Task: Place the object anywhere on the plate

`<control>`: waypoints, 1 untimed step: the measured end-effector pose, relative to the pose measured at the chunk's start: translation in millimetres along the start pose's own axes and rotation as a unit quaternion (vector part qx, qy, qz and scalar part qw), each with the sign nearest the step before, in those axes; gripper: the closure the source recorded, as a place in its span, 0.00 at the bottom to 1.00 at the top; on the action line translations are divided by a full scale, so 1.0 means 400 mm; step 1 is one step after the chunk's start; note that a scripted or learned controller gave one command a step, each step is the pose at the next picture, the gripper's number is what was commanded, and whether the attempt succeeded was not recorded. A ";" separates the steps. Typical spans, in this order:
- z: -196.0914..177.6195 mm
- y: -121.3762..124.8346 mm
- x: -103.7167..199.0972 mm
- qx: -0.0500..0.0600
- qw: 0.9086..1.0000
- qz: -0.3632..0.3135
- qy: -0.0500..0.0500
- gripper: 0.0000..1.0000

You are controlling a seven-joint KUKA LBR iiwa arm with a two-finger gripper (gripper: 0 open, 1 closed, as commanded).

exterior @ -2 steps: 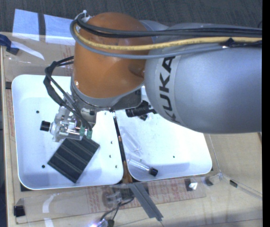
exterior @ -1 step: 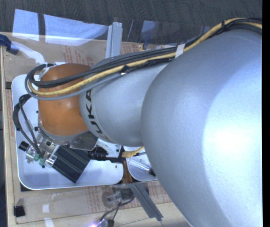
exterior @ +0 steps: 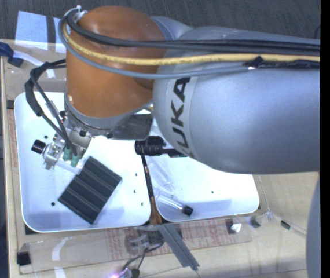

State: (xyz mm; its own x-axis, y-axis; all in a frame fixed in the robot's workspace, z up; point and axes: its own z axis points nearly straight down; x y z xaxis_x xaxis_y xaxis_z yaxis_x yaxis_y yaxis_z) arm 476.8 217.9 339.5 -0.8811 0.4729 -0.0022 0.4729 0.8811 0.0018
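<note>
A dark, ribbed rectangular plate (exterior: 90,189) lies tilted in the left bin (exterior: 21,172), toward its front. My gripper (exterior: 68,154) hangs just above the plate's upper left corner, low over the bin floor, and I can make out no object in it. The arm's orange band and grey wrist cover the back of both bins. A small clear tube with a black cap (exterior: 175,205) lies near the front left of the right bin (exterior: 228,193).
The ridge between the two bins (exterior: 148,190) runs just right of the plate. Black cables (exterior: 40,106) loop from the wrist over the left bin's back. A taped strip and small fittings (exterior: 153,239) lie on the bench in front of the bins.
</note>
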 end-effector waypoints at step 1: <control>-0.028 0.002 -0.001 0.002 0.937 0.350 0.000 1.00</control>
